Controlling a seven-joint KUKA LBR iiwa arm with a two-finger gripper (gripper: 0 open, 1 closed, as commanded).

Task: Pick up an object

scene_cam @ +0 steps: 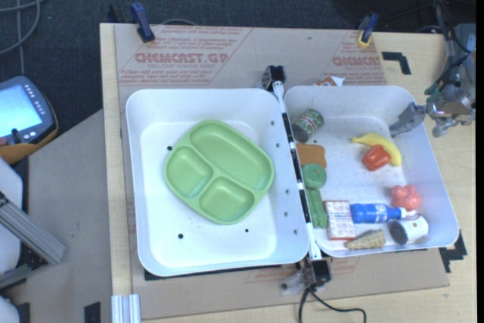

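The small yellow plastic banana (376, 141) lies in the upper middle of the right white bin (442, 193), touching the red plastic pepper (376, 157) just below it, with nothing gripping either. The grey two-finger gripper (425, 119) hangs at the bin's upper right rim, just right of and above the banana, fingers spread apart and holding nothing. The left white bin (144, 163) holds a green divided plastic tray (219, 172).

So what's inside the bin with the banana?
The right bin holds a banana, a red pepper, a can, a blue bottle, a peach-colored fruit and other small things. Whatever lies beneath them is covered.
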